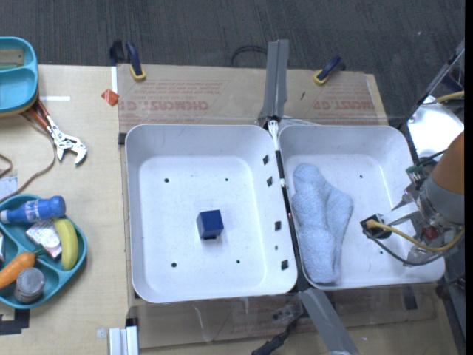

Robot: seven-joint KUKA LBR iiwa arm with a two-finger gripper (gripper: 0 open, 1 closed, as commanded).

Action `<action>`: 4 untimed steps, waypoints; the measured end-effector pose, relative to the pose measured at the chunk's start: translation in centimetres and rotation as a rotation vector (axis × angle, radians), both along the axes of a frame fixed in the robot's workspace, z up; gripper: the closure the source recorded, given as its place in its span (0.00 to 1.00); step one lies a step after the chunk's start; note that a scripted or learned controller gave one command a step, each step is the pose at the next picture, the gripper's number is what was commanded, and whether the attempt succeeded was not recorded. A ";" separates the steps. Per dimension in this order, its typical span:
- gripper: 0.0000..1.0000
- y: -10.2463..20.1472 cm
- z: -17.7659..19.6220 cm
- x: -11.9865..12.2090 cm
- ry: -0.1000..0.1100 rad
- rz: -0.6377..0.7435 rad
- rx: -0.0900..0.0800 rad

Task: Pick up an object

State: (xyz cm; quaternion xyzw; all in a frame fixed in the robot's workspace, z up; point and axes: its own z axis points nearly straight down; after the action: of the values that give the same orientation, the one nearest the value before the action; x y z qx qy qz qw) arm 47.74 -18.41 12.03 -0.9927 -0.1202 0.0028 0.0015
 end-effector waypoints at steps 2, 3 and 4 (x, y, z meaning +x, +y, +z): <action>0.00 -3.8 13.6 0.0 -0.002 -0.036 -0.002; 0.00 -3.8 17.9 2.6 -0.001 -0.020 -0.003; 0.00 6.9 10.2 -0.1 0.000 0.014 -0.001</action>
State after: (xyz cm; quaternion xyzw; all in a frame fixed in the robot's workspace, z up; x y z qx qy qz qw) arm 47.68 -11.55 22.20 -0.9919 -0.1269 0.0030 0.0008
